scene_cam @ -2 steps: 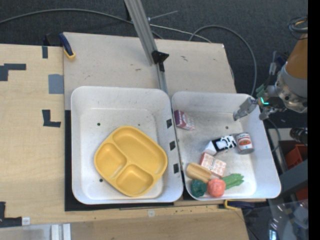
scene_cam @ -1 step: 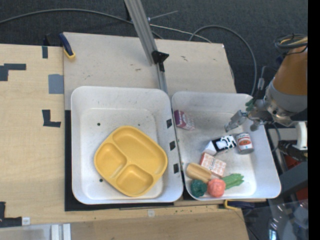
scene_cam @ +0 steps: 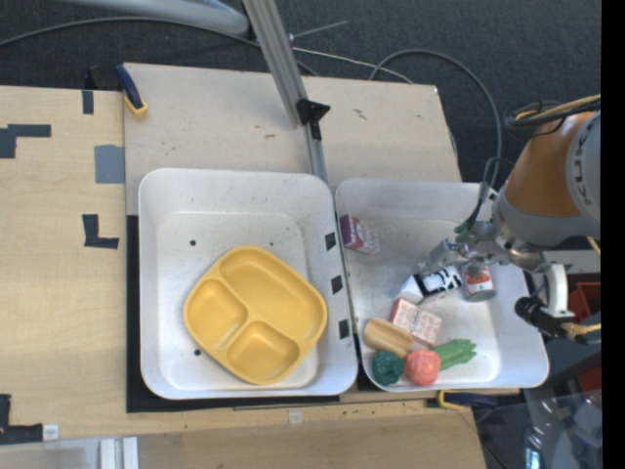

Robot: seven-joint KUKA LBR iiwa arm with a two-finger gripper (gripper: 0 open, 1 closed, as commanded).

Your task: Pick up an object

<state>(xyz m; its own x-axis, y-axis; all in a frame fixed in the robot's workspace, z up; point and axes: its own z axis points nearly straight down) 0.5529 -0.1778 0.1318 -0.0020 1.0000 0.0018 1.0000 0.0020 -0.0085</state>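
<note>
Hovering low at the 3 o'clock side of the right shallow white bin (scene_cam: 441, 195), grey two-finger gripper (scene_cam: 457, 258) just above a small black-and-white item (scene_cam: 437, 281) and a little red-and-white can (scene_cam: 479, 283), those two lying just beside each other. Cannot tell from this slant whether open, closed, or gripping anything. Likely trouble: closing on both neighbours at once, or nudging one aside and coming up with nothing; also clipping the bin's 3 o'clock wall, given how near that rim the can sits. Crowding worse toward 6 o'clock: pink-and-white box (scene_cam: 416, 321) touching a tan bread roll (scene_cam: 388, 336), then a teal round piece (scene_cam: 388, 366), a red ball-shaped piece (scene_cam: 422, 367) and a green leafy piece (scene_cam: 456, 352) packed together, so easily dragged as a clump. Purple-and-white packet (scene_cam: 357, 234) alone toward 10 o'clock, well apart, probably the cleanest pick. Left shallow white bin (scene_cam: 166, 195) carrying a yellow three-compartment plastic plate (scene_cam: 256, 313), its compartments bare.
</note>
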